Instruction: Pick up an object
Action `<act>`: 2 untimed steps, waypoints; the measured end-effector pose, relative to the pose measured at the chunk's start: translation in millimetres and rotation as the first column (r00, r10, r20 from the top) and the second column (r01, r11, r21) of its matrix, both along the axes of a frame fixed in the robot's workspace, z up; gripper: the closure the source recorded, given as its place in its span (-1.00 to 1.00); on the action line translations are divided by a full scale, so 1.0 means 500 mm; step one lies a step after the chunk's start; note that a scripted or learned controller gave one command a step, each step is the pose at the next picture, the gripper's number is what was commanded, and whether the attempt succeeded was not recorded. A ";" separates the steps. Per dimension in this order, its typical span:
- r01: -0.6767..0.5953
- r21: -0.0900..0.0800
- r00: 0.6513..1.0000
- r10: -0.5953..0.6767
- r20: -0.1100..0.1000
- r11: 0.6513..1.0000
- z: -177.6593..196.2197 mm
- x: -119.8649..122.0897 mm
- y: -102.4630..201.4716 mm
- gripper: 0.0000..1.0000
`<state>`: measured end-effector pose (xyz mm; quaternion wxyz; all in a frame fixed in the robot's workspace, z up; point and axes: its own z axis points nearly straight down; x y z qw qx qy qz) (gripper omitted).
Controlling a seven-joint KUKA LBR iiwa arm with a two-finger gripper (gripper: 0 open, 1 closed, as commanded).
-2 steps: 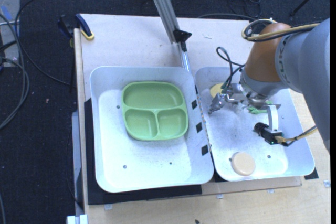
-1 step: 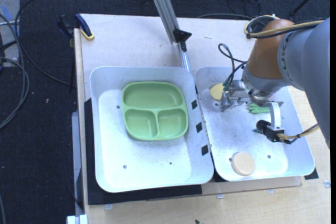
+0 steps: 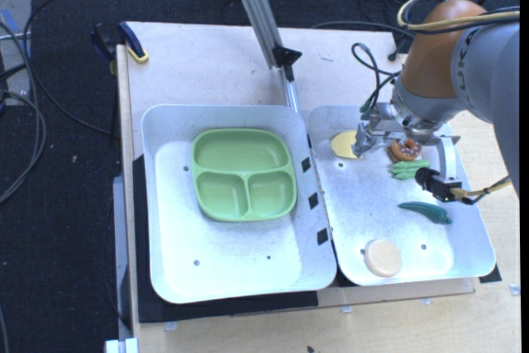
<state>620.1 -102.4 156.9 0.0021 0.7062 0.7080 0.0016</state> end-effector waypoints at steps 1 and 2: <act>0.000 -0.001 1.000 0.000 0.002 1.000 0.129 0.003 -0.001 1.00; 0.000 -0.001 1.000 0.000 0.001 1.000 0.237 0.006 -0.001 1.00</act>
